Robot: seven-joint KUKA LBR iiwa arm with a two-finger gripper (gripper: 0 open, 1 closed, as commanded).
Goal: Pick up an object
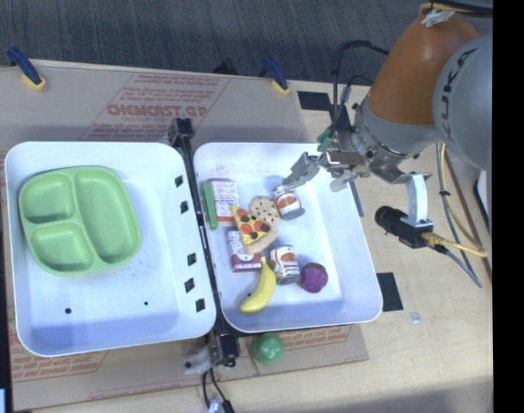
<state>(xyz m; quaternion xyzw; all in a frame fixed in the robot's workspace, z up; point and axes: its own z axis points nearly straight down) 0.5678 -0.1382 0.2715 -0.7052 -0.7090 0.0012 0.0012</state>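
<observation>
Nothing lifted yet: gripper (pixel 298 171) poised over the upper part of the right bin (pixel 358 256), just above and beside a small red-and-white can (pixel 287 203), with nothing visible between the fingers; open or clenched, cannot tell from this angle. All pickable items lying in the right bin: that can, a second can (pixel 285 263) lower down, a pizza slice (pixel 252 226), a round cookie (pixel 262 207), a banana (pixel 260 291), a purple fruit (pixel 313 277), a small carton (pixel 222 192) and a flat packet (pixel 242 253) near the divider. Left bin (pixel 38 321) carrying a green sectioned tray (pixel 77 220). A green ball (pixel 267 348) sitting outside, just below the bins. Grasp and lift both remaining. Items crowded toward the bin's middle and left; bare floor along the right wall and upper corner, leaving room to approach the nearest can from that side, well clear of the rim.
</observation>
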